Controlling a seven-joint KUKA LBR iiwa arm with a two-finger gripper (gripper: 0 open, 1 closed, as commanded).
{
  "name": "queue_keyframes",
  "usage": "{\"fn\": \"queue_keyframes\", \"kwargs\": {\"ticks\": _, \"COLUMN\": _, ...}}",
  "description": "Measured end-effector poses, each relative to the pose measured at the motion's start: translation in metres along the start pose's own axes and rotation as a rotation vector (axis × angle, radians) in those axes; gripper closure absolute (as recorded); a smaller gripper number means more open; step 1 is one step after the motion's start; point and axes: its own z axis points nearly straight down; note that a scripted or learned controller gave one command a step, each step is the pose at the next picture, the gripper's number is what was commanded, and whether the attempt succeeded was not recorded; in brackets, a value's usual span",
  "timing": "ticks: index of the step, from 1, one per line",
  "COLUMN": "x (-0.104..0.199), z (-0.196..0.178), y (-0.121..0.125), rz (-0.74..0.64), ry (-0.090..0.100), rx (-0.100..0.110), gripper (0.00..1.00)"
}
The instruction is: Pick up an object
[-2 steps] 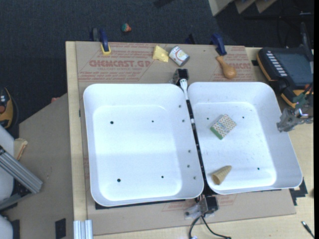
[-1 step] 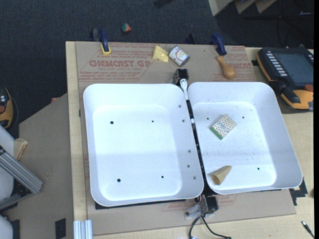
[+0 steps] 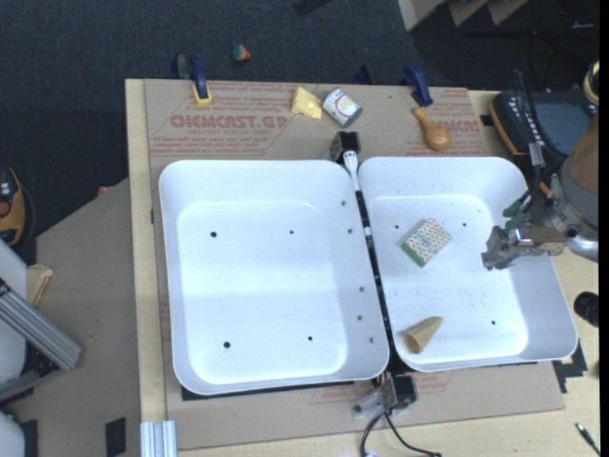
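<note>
Camera view shows us the hand (image 3: 497,252) low over the right bin (image 3: 476,174), near its right wall; we cannot tell how it is set, and nothing visible is caught in it. A green patterned packet (image 3: 425,242) lies mid-bin to its left, well apart from a tan cone (image 3: 422,332) near the front rim.

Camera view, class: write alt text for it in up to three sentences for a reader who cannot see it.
A grey robot arm's gripper hangs over the right edge of the right white bin, which holds a green-patterned sponge and a tan cone. The left white bin sits beside it on a cardboard-covered bench.
</note>
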Motion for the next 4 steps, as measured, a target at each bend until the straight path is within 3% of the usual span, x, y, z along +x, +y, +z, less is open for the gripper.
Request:
{"fn": "queue_keyframes", "kwargs": {"ticks": 1, "x": -0.041, "z": -0.090, "y": 0.004, "rz": 0.009, "ry": -0.012, "rx": -0.026, "gripper": 1.00}}
{"fn": "queue_keyframes", "kwargs": {"ticks": 2, "x": 0.062, "z": -0.063, "y": 0.013, "rz": -0.005, "ry": -0.003, "rx": -0.011, "gripper": 1.00}}
{"fn": "queue_keyframes", "kwargs": {"ticks": 3, "x": 0.046, "z": -0.225, "y": 0.018, "rz": 0.005, "ry": -0.010, "rx": -0.038, "gripper": 1.00}}
{"fn": "queue_keyframes", "kwargs": {"ticks": 4, "x": 0.134, "z": -0.085, "y": 0.026, "rz": -0.003, "ry": -0.005, "rx": 0.000, "gripper": 1.00}}
